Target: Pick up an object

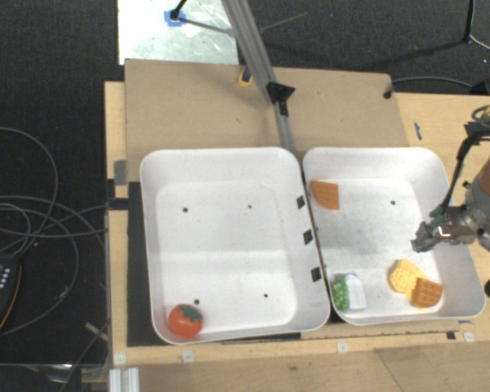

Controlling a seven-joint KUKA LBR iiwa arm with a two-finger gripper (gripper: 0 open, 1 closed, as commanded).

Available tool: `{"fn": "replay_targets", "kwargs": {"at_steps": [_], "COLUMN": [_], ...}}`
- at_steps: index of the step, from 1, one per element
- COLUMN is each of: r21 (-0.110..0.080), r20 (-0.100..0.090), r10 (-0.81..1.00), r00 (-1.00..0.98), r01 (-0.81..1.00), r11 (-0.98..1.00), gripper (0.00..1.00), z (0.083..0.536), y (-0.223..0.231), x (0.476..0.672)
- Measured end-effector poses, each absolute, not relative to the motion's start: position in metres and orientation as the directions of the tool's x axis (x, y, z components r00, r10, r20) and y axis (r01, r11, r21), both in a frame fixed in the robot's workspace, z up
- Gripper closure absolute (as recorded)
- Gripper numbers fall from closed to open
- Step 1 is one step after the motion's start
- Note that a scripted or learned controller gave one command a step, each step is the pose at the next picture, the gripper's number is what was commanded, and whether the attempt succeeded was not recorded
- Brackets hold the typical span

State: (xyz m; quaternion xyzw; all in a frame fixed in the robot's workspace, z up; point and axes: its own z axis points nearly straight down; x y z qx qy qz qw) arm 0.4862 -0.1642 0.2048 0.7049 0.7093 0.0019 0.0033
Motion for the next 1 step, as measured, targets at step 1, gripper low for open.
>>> {"fn": "replay_targets", "kwargs": {"at_steps": [1], "r21": [0.007], "r20": [-0.002], "r10": [1.000], "r00": [-0.006], "r01": [1.000], "r11": [0.006], "gripper": [1.00], "z": [0.2492], "y": [-0.1608], "x": [0.4861]}}
